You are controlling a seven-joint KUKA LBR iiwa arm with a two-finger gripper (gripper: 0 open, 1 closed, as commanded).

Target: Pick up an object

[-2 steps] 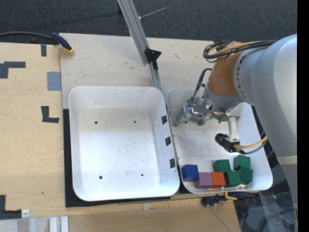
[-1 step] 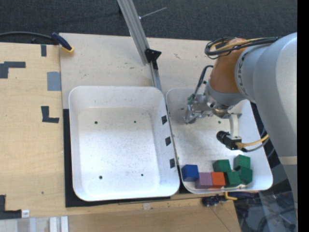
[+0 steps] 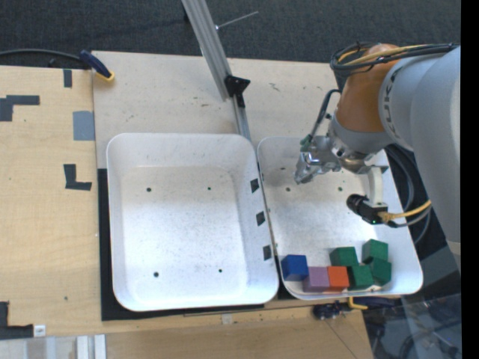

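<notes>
Blocks crowd the near edge of the right bin [image 3: 278,172]: a blue block [image 3: 295,266] towards the near left corner, a purple block [image 3: 319,277] touching it, an orange block [image 3: 338,277] next along, and a bunch of green blocks [image 3: 364,263] towards the near right corner, some seeming to rest against each other. Any of them would serve as the object to pick up. The end effector [image 3: 305,169] hangs over the far half of the same bin, near its left wall, well apart from the whole row, with bare bin floor between; nothing is seen in it, and whether it is spread or clenched cannot be told from this slanted view.

The likely trouble lies in how tightly the blocks sit. Coming down on the purple or orange one, the end effector may find no room beside it and land on top of a neighbour, or shove the row against the bin's near wall. The blue block, with a free side, looks the easier target. The green pile may topple or slip when touched, leaving a closure on nothing
</notes>
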